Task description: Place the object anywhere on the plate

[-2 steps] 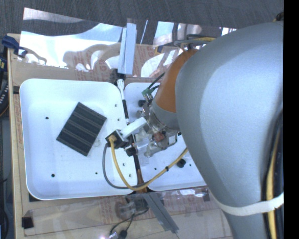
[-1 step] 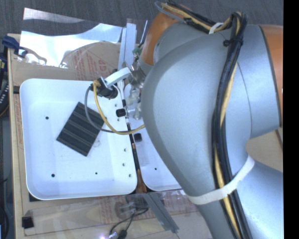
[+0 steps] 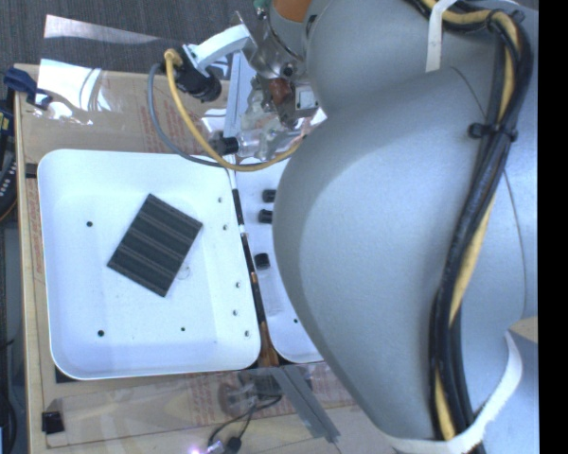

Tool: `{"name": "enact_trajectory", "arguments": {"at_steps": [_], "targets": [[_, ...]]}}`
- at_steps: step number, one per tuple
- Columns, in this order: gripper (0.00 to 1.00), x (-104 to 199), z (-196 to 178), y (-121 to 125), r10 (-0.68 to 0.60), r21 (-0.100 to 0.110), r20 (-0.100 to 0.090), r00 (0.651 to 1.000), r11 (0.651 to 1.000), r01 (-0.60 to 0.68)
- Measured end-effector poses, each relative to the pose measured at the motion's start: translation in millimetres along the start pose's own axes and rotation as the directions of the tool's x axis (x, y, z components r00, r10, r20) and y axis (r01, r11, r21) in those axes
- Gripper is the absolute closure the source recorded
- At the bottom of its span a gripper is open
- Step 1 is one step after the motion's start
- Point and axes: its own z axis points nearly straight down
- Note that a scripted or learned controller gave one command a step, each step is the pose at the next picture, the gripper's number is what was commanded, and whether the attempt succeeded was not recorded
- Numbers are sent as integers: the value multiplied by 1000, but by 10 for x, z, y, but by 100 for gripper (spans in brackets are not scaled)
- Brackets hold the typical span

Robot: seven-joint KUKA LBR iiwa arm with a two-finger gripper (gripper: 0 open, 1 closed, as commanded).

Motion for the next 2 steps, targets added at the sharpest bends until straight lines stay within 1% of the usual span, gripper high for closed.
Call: {"name": "enact_trajectory", "arguments": {"at_steps": [1,2], "targets": [[0,-2,7,5,1,-2,0,1000,1000,-1],[0,-485,1107,-1029,-20,0,10,1000,1000,20]]}}
